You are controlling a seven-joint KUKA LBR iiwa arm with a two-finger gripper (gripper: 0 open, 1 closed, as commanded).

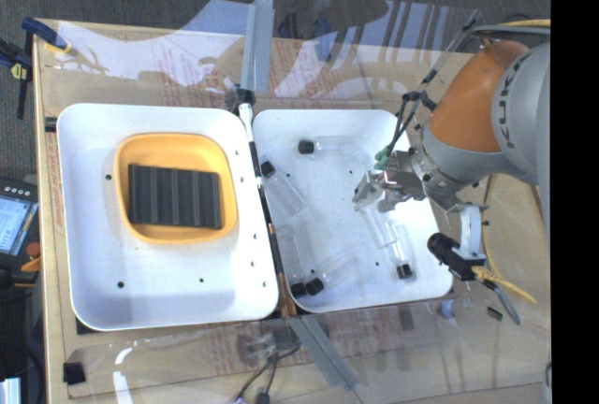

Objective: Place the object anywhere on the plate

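Observation:
A yellow plate (173, 154) with a dark ridged middle lies in the left white bin (94, 290). Several clear tubes with black caps lie in the right white bin (328, 126): one at the back (320, 147), one by the left wall (284, 193), one at the front left (328, 276), and one at the right (391, 246). My gripper (372, 192) hangs over the right half of the right bin, just above the upper end of the right tube. Whether it touches that tube is unclear. Nothing visible is carried by it.
The grey arm with its orange band (482, 108) reaches in from the right over the bin's right rim. Cables and a black fitting (447, 252) sit by the bin's right front corner. A divider (257, 192) runs between the two bins.

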